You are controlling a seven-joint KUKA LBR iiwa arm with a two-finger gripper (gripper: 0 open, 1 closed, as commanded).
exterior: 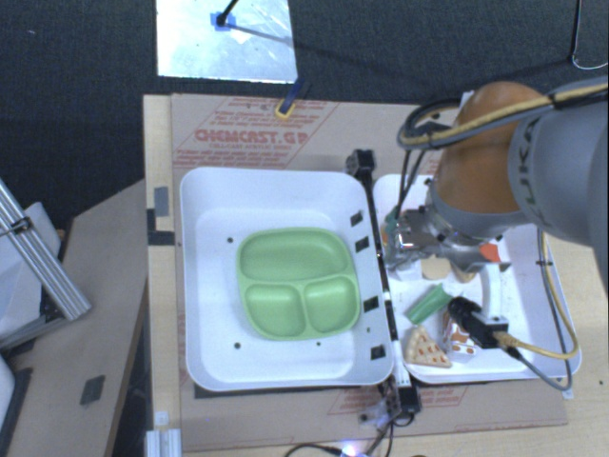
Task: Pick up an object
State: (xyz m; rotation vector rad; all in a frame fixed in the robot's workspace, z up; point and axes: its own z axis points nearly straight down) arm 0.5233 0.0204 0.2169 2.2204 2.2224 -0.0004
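Closest to the camera lies a toy pizza slice [427, 350], at the front edge of the right bin [538, 367]. Just behind it a green cylinder [428, 305] lies at a slant, and a tan round piece [436, 268] sits behind that. The gripper [403, 237] hangs low over the left part of this bin, near the tan piece. Whether it is spread or pressed together I cannot tell, and nothing is seen in it. The left bin [202, 255] holds a green divided plate [297, 284].

Robotics lab: arm [485, 160], white bins [205, 284]
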